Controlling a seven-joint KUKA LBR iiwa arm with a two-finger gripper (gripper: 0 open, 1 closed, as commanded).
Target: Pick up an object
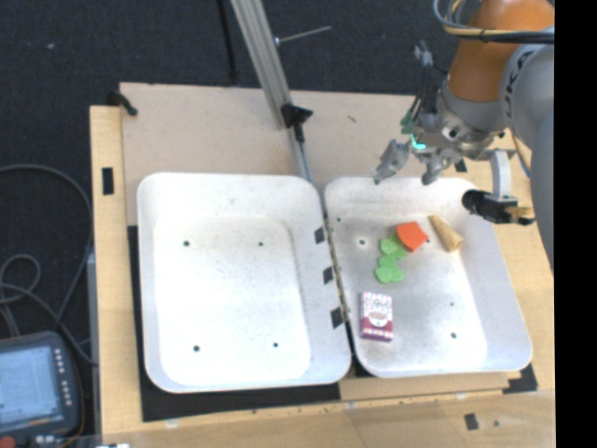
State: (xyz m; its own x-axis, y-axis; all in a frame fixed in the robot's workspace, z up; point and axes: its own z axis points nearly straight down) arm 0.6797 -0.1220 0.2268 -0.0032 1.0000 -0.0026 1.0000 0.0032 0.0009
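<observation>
My gripper [409, 168] hangs above the far edge of the right bin [485, 343], its two fingers spread apart and open with nothing between them. Below it in that bin lie an orange block [411, 236], a tan wooden peg [445, 232], two green pieces [391, 259] close together, and a small red and white box [377, 315] nearer the front. The orange block sits about a hand's width nearer the front than the fingertips.
The left bin [233, 278] lies beside the right one, split by a ridge with black clips [328, 273]. A slanted metal pole [266, 54] rises behind the bins. A black fitting [490, 205] sits at the right bin's far right rim.
</observation>
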